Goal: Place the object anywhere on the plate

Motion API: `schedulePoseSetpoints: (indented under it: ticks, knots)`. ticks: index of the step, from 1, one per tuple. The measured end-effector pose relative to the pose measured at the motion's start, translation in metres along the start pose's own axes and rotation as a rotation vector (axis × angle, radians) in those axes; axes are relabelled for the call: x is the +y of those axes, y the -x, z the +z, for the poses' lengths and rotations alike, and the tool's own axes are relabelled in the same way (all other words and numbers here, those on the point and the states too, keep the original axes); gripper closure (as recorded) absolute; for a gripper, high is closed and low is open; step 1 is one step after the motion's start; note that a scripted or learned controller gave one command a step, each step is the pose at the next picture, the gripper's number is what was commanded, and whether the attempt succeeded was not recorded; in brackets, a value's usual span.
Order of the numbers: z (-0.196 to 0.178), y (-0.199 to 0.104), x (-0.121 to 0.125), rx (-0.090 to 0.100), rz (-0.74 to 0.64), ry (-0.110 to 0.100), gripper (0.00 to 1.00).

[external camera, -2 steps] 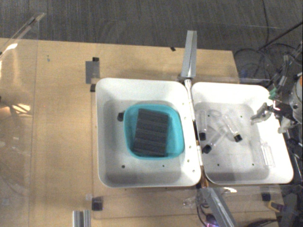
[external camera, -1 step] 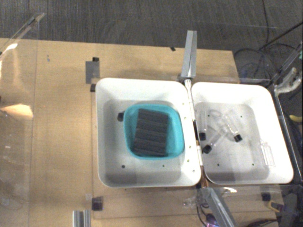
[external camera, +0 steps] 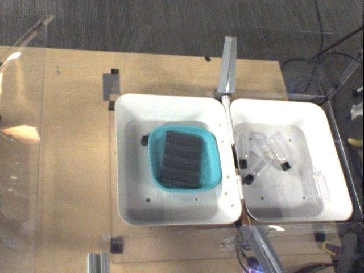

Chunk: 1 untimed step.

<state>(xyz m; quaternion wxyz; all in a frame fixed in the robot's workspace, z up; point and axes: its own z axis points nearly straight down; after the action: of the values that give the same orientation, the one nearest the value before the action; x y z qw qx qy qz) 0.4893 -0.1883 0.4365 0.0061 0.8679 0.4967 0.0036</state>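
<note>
Jaws: I cannot tell their state, open or closed, or whether they have anything.

Object: a dark grey ridged block (external camera: 182, 158) lies flat on the turquoise plate (external camera: 212, 172). Its long side runs roughly from the far edge towards the near edge, tilted slightly. I count four or so raised bars across its top. It sits well inside the plate's rim, near the middle, with turquoise showing on all sides.

Plate: rounded square, resting on the floor of the left bin (external camera: 129, 164), about central. A small black item (external camera: 145, 140) sits just at the plate's left edge; I cannot tell what it is.

Right bin (external camera: 333, 169): touches the left bin along their shared wall. It holds a loose cluster of clear plastic pieces (external camera: 267, 148), hard to separate by eye. Three small black caps or ends show among them: one (external camera: 243, 164) and another (external camera: 248, 179) near the shared wall, a third (external camera: 285, 165) further right. A flat clear piece (external camera: 319, 184) lies towards the bin's right wall.

Beyond the bins: a grey metal bar (external camera: 228, 67) stands at the far side, in line with the seam between them. Both bins rest on the tan wooden surface (external camera: 68, 169). A clear panel (external camera: 20, 129) covers the surface's left part. Dark carpet (external camera: 142, 10) lies past the far edge, with cables (external camera: 335, 58) at the upper right.
</note>
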Motion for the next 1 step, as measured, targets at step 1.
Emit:
schedulePoseSetpoints:
  ticks: [1]
  knots:
    - [0.0001,0.0081,0.0040,0.000,0.158,-0.002,0.00]
